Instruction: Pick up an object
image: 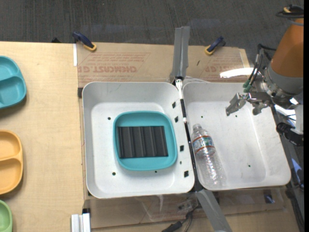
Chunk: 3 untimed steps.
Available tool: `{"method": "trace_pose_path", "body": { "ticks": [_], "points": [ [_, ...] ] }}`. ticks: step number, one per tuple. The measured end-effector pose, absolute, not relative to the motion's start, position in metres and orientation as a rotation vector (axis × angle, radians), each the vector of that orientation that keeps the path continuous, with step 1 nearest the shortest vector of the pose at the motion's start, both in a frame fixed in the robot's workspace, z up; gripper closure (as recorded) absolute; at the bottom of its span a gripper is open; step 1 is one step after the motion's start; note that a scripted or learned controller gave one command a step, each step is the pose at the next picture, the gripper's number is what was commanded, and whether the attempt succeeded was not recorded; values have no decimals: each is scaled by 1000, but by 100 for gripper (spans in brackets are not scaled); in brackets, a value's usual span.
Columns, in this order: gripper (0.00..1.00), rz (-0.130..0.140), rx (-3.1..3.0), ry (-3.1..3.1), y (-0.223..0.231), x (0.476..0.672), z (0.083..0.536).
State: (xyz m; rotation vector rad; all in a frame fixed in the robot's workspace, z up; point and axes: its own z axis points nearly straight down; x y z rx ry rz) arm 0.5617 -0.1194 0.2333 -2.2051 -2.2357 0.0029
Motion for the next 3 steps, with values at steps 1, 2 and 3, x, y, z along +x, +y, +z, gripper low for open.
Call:
{"method": "trace_pose_path", "body": {
  "ticks": [1, 2, 3],
  "points": [
    [0, 3, -2147, -2291, -106, 521, 138],
    [0, 4, -2362, -2073, -163, 521, 230],
    [0, 4, -2281, -2155, -126, 500, 113]
  ]
}}
